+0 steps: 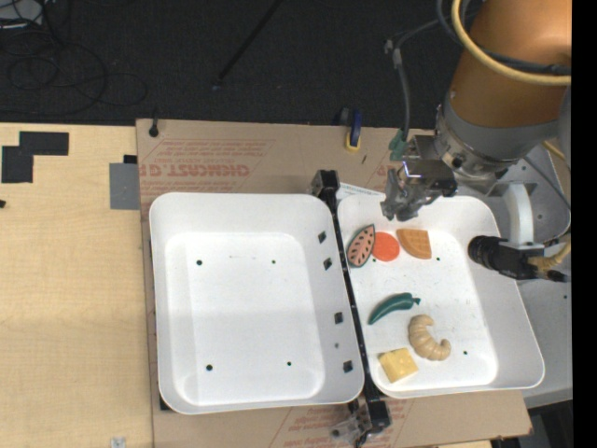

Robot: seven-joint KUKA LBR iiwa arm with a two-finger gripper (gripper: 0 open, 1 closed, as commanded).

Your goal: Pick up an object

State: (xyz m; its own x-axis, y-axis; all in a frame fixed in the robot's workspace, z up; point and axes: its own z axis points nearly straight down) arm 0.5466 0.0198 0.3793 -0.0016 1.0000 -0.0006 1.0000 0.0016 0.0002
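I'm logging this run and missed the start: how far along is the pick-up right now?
Done: the arm has brought the gripper over the right bin, near its far edge. In hand: nothing visibly lifted. The orange wedge, red disc, watermelon slice, green pepper, croissant and yellow cheese all lie on the bin floor. Left: descend, grasp one and lift.

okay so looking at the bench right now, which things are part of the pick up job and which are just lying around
Part of the job:
tool, above the right bin
watermelon slice
red disc
orange wedge
green pepper
croissant
cheese block

Just lying about:
left bin
blue clamp
cardboard sheet
cables
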